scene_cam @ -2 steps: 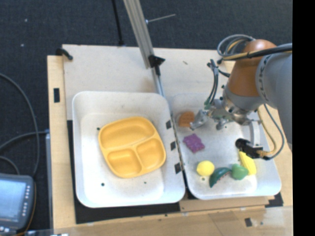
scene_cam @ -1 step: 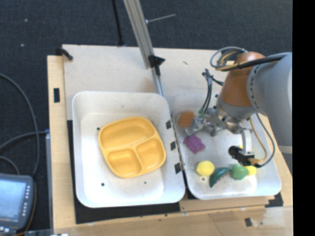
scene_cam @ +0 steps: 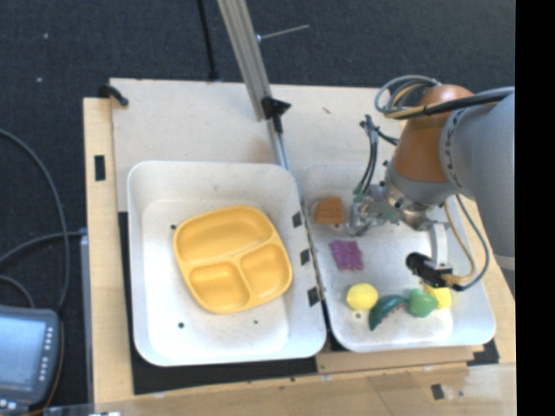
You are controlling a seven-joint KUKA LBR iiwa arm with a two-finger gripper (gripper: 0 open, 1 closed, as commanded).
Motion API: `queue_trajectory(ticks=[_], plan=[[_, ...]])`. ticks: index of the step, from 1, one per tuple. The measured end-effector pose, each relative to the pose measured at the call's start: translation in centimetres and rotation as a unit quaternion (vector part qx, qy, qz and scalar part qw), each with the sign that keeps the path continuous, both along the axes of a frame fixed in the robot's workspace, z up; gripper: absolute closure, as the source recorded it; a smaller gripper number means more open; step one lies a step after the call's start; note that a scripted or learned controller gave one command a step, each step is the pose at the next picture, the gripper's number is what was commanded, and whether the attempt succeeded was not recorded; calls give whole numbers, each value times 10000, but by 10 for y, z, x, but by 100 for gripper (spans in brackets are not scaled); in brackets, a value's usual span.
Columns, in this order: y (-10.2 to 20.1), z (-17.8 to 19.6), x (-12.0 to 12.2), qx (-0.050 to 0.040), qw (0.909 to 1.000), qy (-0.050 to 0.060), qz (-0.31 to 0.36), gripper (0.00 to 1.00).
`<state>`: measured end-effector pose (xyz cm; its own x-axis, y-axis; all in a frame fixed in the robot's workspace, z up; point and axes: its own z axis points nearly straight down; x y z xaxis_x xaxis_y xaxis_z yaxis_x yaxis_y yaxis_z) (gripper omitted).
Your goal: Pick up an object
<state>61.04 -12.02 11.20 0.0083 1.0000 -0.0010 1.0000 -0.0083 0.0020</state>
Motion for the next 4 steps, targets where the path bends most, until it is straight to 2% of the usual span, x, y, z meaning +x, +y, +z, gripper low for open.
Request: queue_trajectory(ticks=[3, 4], plan=[[0, 164, -4, -4, 10000, -25, 57, 100], [54, 168, -13, 10, 10000, -1, 76, 100]])
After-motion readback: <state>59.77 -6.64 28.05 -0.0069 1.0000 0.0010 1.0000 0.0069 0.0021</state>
